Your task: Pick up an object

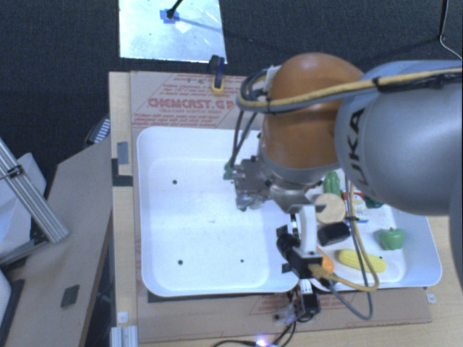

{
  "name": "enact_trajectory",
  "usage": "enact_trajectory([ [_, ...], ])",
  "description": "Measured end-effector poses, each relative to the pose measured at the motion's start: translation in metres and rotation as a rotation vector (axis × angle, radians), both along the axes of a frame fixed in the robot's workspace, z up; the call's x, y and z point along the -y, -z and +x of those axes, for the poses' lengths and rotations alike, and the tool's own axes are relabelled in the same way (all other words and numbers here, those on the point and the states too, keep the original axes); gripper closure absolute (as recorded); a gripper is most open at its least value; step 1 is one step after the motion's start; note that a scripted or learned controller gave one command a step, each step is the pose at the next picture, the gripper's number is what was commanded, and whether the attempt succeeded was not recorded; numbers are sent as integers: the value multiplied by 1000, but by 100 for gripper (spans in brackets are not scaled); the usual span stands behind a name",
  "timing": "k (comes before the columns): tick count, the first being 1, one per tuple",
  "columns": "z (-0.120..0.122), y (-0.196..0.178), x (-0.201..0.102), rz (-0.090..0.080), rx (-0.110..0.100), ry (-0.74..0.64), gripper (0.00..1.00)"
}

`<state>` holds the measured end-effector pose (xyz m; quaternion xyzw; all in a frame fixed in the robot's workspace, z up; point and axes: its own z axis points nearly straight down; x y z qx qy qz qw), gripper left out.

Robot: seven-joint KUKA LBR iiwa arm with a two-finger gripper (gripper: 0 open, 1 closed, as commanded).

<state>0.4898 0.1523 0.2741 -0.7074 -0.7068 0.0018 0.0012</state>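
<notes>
Over the right part of the left bin (170, 215) hangs the gripper (246, 194), a small body of grey metal under the round orange band of the arm. It is seen from above and partly in shadow, so I cannot tell if it is open or closed, and nothing is seen held in it. The left bin is a shallow tray of smooth white plastic with rounded corners, and a few small dark dots mark its floor.

The objects to pick lie in the right bin (428, 267), which is mostly covered by the thick grey arm. Near its right side sits a small green pepper (391, 238), glossy and lumpy. Beside it, toward the front rim, lies a long yellow piece (359, 260) with a curved shape like a banana. More to the left are a flat round disc (332, 208) of pale tan colour and, just below it, a flat black block (334, 233). A green object (332, 182) looks out from under the arm; its shape is not clear.

Both bins rest on a brown cardboard sheet (181, 103) with red printed letters. Behind it lies a shiny metal plate (170, 20).
</notes>
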Motion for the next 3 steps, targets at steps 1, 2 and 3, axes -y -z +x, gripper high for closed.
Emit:
enact_trajectory([
  [1,0,-49,-46,5,9,-9,100],
  [2,-3,-206,-49,10,23,-7,100],
  [3,-4,-79,-68,0,-1,-3,100],
])
